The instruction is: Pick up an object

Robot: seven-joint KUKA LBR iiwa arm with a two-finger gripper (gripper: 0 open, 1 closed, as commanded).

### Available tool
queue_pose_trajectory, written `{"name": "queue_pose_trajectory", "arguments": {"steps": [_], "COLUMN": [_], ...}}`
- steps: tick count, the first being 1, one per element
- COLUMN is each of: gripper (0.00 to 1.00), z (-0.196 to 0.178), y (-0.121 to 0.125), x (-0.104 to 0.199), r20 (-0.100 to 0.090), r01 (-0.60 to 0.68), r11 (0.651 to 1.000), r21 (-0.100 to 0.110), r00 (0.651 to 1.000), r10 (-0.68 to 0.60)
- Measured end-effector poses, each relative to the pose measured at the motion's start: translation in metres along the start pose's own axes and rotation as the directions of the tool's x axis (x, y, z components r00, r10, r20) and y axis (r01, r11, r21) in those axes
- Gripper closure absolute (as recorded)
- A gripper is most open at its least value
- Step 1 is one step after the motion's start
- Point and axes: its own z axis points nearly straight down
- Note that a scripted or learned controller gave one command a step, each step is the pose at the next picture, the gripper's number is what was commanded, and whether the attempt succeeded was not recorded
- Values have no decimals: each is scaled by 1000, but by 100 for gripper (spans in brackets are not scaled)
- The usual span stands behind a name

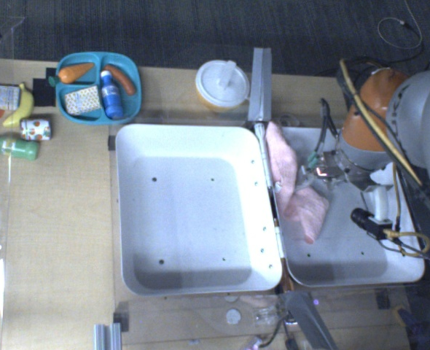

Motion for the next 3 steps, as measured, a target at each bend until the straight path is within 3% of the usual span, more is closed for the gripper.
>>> {"name": "queue_pose_trajectory", "arguments": {"steps": [1, 2, 3], "gripper": [0, 0, 100], "z": [4, 4, -6], "y": [-43, -45, -43], "x": [-14, -25, -23], "r20": [4, 8, 6], "r01": [87, 365, 367], "r11": [996, 931, 930], "r21": [-14, -14, -15], "r00": [996, 931, 930], "r10": [-87, -365, -367]}}
